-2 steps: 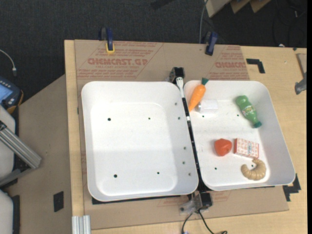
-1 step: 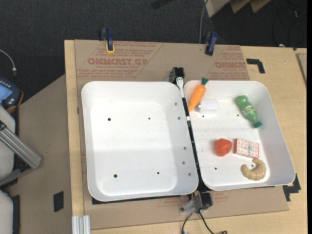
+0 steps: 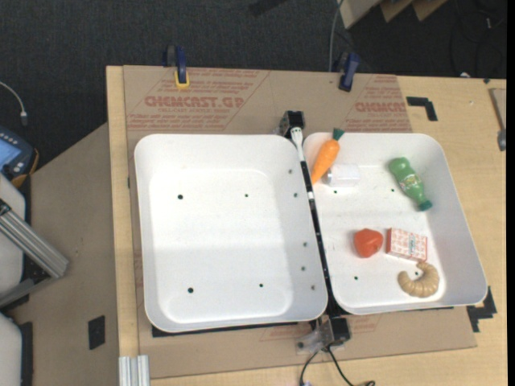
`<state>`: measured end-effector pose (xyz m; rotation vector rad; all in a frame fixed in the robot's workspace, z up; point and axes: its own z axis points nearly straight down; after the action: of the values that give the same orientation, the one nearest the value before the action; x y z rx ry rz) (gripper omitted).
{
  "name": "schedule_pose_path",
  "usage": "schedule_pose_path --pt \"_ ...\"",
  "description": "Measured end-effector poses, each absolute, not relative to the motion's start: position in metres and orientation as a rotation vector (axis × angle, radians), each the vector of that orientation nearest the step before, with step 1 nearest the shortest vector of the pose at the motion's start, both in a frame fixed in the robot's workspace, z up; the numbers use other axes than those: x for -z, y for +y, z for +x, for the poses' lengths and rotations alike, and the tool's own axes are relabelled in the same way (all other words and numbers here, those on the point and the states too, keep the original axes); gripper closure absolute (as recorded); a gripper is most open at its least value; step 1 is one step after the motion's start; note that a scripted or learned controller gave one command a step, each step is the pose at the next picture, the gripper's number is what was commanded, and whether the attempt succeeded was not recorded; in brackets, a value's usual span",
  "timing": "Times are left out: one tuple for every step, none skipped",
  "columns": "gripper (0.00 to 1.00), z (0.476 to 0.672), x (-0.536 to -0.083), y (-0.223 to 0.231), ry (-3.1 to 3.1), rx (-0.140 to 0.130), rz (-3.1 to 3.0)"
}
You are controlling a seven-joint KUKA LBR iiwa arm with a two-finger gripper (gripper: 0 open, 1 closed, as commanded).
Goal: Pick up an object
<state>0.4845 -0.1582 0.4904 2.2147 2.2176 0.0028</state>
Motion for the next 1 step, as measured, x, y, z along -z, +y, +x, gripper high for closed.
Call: schedule_pose_path --pt "0.0 0.4845 -0.4904 -0.1582 2.218 -0.003 2.215"
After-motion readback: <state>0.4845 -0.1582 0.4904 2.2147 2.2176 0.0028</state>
